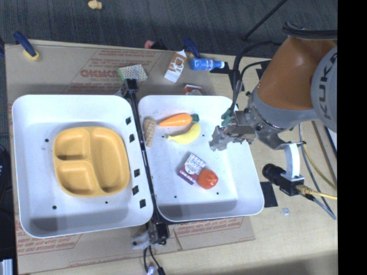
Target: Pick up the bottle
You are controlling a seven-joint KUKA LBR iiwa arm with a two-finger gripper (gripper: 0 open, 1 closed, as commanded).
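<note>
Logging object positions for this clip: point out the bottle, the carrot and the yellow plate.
bottle (202, 65): camera view, on its blue body, on the bench behind the bins.
carrot (175, 120): camera view, middle of its orange body, right bin.
yellow plate (92, 160): camera view, on the divider between its compartments, left bin.

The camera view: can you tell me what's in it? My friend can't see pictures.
A grey and orange robot arm's gripper hovers over the right white bin, which holds a carrot, banana, tomato and small packet. The left bin holds a yellow divided plate. A blue bottle lies on the bench behind the bins.
</note>
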